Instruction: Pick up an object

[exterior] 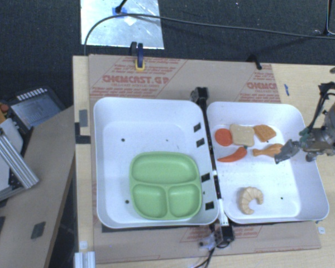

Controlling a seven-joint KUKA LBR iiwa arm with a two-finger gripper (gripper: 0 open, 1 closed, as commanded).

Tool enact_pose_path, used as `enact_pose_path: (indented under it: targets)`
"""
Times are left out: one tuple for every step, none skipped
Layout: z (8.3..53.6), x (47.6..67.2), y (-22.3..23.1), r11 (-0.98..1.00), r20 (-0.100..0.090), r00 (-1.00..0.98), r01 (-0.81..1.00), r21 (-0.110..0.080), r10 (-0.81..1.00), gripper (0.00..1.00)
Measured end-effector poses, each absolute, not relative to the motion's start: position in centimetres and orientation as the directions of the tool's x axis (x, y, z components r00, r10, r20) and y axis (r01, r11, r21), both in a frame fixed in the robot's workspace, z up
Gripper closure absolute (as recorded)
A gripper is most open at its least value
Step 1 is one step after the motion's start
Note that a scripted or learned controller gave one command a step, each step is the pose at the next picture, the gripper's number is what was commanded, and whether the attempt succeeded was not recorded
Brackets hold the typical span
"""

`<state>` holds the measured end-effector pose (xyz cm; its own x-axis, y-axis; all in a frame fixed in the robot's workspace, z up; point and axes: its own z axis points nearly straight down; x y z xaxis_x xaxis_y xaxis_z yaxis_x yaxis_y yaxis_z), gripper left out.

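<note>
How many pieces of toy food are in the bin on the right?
5: a red slice, a tan bread slice, an orange piece and a red pepper clustered at the back, and a croissant alone near the front.

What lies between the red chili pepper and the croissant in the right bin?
In the camera view, only bare white bin floor separates the red chili pepper from the croissant; nothing sits between them.

A green divided plate (165, 184) lies in the left bin (109, 149). The gripper (286, 152) hovers over the right bin (301, 200), just right of the toy foods (247, 140).
</note>
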<state>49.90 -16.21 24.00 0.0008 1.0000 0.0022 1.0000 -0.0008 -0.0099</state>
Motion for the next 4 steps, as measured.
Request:
enact_pose_path:
  targets:
    - [24.6, 50.2, -16.2, 0.003, -0.001, -0.003, 1.0, 0.002, 1.0, 0.0]
    - [19.4, 49.3, -16.0, 0.001, 0.0, -0.001, 1.0, 0.002, 1.0, 0.0]
    - [15.2, 49.2, -15.5, 0.001, 0.001, -0.001, 1.0, 0.0, 1.0, 0.0]
    - [9.5, 49.4, -16.3, 0.001, 0.0, -0.001, 1.0, 0.0, 1.0, 0.0]
